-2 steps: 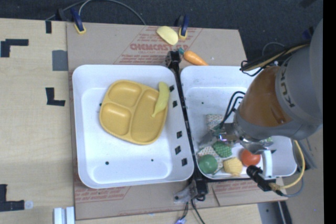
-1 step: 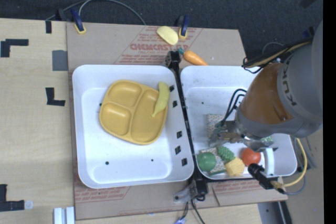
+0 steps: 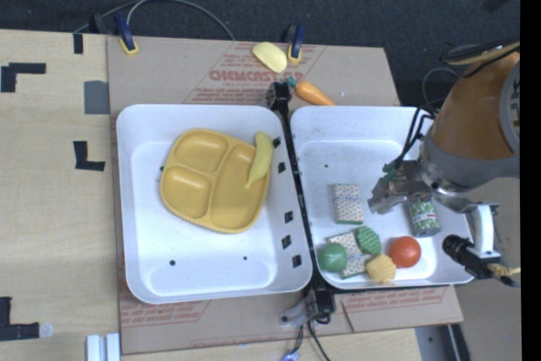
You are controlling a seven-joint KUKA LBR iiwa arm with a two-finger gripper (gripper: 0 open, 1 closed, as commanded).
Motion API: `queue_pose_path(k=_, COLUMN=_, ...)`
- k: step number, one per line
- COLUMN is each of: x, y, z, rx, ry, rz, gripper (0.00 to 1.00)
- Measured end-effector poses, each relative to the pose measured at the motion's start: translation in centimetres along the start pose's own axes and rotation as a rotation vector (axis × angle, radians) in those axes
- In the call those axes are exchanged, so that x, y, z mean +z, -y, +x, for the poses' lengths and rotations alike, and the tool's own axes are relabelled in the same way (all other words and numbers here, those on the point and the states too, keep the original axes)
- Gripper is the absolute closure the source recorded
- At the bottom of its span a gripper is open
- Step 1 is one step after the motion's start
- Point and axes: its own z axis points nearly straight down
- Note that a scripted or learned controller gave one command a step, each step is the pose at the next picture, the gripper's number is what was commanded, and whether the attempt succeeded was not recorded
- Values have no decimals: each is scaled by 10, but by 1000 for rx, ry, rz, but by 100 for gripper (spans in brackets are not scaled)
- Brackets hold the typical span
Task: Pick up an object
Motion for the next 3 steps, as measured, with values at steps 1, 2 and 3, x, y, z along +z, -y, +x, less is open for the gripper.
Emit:
queue_pose_path(k=1, x=1, y=1, z=0, rx=0, ry=-1, rz=3, gripper=0)
queue_pose_path(k=2, x=81, y=-8, z=7, rx=-1, ry=-3, rz=7, gripper=0)
queue_pose_path(k=3, x=131, y=-61, z=-4, rx=-1, ry=-2, rz=2, gripper=0)
